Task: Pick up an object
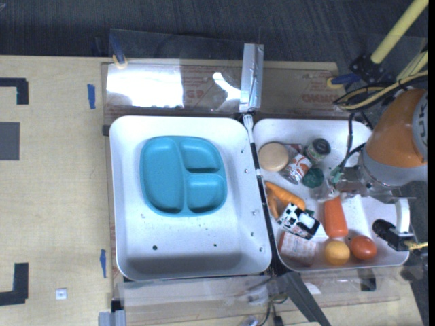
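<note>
Setting: pale wooden bench (54, 202) under dark carpet, carrying two shallow white bins side by side.
Left bin: left bin (129, 250) bears a blue divided tray (182, 174) near its middle, with small dark specks on the bare floor toward the near edge.
Right bin: right bin (360, 129) is crowded. A round tan lid (273, 157) lies near its far-left corner, a small labelled can (297, 168) and dark green round pieces (314, 161) just beside it.
Near half: an orange carrot (280, 197) slants along the left wall, a black-and-white toy (297, 219) below it, a red-orange sausage (334, 217) upright in the middle, a yellow fruit (336, 252) and a red tomato (363, 248) side by side by the near edge.
Arm: grey with orange band (401, 138), over the bin's right side.
Gripper: gripper (340, 182) sits low near the bin's middle; whether it grips anything cannot be told from this angle.
Key relation: the sausage lies just toward the near edge from the gripper, its long axis running far-to-near. It looks the likeliest target, so a grasp would best close across its short width.
Risk: tight neighbours may get nudged.
</note>
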Tool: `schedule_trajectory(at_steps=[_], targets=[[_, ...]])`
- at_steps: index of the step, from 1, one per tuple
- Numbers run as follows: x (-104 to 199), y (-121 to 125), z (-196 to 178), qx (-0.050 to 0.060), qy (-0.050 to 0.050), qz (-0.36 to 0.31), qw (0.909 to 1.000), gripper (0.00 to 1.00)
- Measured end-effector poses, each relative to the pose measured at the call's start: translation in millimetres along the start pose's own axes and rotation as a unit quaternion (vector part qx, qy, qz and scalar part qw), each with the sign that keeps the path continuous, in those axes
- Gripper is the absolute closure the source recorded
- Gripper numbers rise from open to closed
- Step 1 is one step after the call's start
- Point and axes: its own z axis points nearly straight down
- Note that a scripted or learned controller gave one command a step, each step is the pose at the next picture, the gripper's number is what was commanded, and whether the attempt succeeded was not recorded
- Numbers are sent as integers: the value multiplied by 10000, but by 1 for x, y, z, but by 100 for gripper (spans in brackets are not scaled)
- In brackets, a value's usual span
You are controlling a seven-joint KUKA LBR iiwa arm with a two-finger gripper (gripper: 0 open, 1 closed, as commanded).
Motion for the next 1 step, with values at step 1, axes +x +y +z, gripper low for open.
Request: schedule_trajectory(at_steps=[1], targets=[[89,55,-90,12,38,-606,9982,100]])
